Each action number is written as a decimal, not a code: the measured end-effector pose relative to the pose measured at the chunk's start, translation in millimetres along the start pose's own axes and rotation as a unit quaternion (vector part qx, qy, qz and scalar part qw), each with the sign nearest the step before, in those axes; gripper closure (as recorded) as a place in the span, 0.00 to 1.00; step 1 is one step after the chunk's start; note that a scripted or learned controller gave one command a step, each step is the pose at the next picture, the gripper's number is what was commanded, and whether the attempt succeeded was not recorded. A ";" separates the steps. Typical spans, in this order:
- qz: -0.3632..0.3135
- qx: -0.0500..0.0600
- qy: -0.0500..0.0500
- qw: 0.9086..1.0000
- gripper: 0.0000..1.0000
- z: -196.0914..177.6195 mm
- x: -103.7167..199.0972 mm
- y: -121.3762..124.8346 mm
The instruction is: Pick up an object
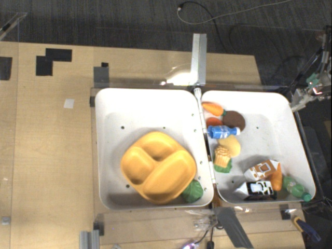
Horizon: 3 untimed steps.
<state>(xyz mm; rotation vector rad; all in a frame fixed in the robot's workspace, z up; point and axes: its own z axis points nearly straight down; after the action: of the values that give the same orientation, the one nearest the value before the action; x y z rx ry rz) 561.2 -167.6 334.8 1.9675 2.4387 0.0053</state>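
A large yellow divided plate [155,167] lies upside-down-looking in the left bin [111,139], with a green toy [193,191] tucked at its lower right. The right bin [270,134] holds several small toys. Along its left wall are an orange carrot-like piece [212,108], a brown round piece [234,120], a blue bottle [223,132] and a yellow corn-like piece [223,161]. Near its front right corner sit a white and orange carton [261,169], a black and white box [259,189], an orange piece [277,179] and a green bottle [296,189].
A grey metal post [199,61] stands behind the wall between the two bins. Cables and hardware [316,82] crowd the right edge beside the right bin. Bare wooden bench [46,154] spreads to the left.
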 end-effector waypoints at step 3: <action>-0.250 -0.002 0.001 0.968 1.00 -103.2 181.4 36.0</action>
<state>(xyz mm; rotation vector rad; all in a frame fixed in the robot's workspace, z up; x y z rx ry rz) 557.1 17.5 437.5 1.2945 2.8524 0.0075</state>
